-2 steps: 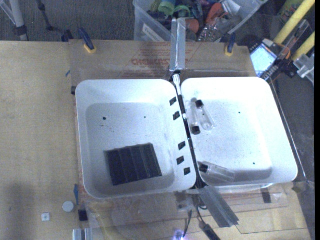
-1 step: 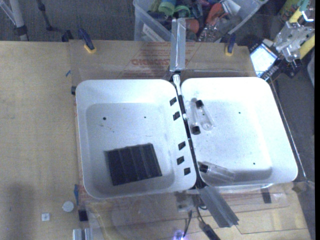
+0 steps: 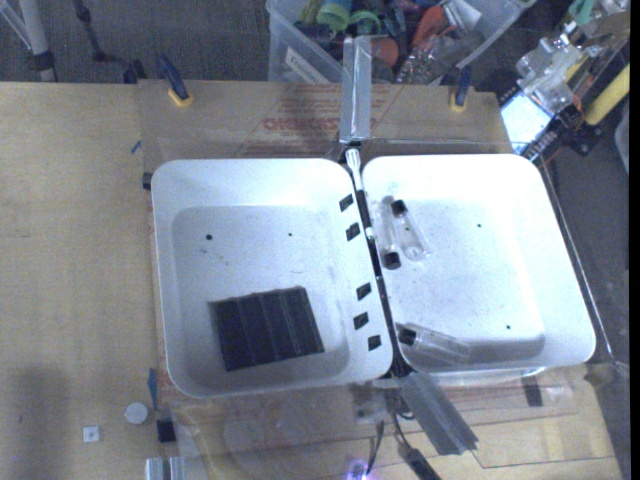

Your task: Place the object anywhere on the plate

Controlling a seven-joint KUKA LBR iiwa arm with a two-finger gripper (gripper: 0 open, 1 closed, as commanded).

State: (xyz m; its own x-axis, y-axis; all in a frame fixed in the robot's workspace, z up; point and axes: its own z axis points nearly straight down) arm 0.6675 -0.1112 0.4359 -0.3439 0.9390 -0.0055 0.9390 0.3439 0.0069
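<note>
Lying in the right bin (image 3: 520, 208), close to its left wall, two clear vials (image 3: 402, 232) with black caps, side by side and seemingly touching, one cap toward the far edge and one toward the near edge. Resting lower in the same bin, near the front left corner, a third clear vial (image 3: 434, 342), tilted, with its black cap toward the divider. Sitting flat in the left bin (image 3: 190, 198), toward its front, the dark ribbed plate (image 3: 268, 328), with nothing on it and well apart from all vials. Parked beyond the far right corner of the right bin, off the bench (image 3: 70, 218), the gripper (image 3: 546, 64) as a silvery block, with an orange-yellow part of the arm (image 3: 607, 93) just beside; spread or pressed together, not possible to tell here. Standing behind both bins, a clear tub (image 3: 300, 28) of coloured items. Clamped on the far edge of the bench, two blue clamps (image 3: 178, 92).
</note>
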